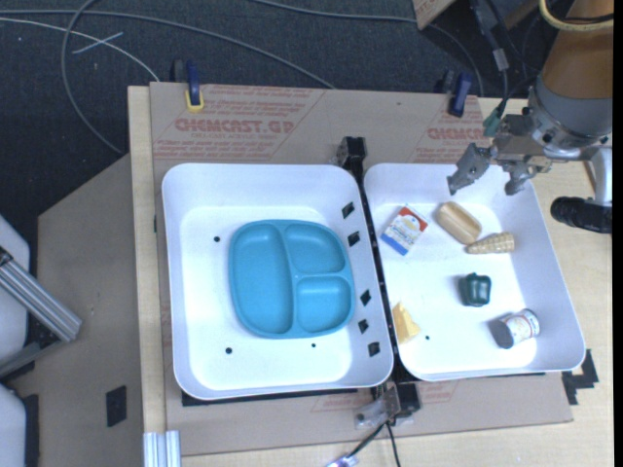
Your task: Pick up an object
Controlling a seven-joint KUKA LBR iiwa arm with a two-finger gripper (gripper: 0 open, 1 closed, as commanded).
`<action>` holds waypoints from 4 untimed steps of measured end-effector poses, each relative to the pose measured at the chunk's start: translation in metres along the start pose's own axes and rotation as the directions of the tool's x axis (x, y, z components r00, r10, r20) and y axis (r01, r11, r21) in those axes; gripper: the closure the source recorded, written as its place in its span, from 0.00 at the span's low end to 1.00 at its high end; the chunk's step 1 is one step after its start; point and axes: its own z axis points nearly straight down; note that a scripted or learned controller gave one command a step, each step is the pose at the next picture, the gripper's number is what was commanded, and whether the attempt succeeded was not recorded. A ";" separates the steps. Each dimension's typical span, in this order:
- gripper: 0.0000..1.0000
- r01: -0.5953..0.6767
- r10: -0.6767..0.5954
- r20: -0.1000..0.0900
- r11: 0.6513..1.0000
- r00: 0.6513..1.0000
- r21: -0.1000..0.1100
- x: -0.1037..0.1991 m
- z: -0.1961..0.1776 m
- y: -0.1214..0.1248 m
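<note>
Hovering over the far edge of the right bin point(545, 290), the gripper point(494, 171) hung with its two fingers spread wide and nothing between them. Well off to its left lay the blue divided plate point(290, 278) in the left bin point(195, 261): the largest thing, stiff, probably slick, and too broad to span except by its rim. Just below the gripper lay a tan bread-like roll point(458, 222), likely light and slightly yielding, best pinched across its narrow width. Beside that lay a ridged cone point(491, 244) and a small packet point(404, 230), thin and flat. Farther below sat a dark green pepper-like piece point(475, 289), a small jar point(516, 328) that looked prone to roll, and a yellow wedge point(404, 322).
</note>
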 end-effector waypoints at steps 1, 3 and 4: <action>0.00 0.002 -0.002 0.002 1.000 1.000 -0.014 0.000 -0.008 0.002; 0.00 0.002 -0.002 0.000 1.000 1.000 -0.007 0.000 0.100 -0.015; 0.00 0.003 -0.003 -0.001 1.000 1.000 -0.008 0.010 0.149 -0.014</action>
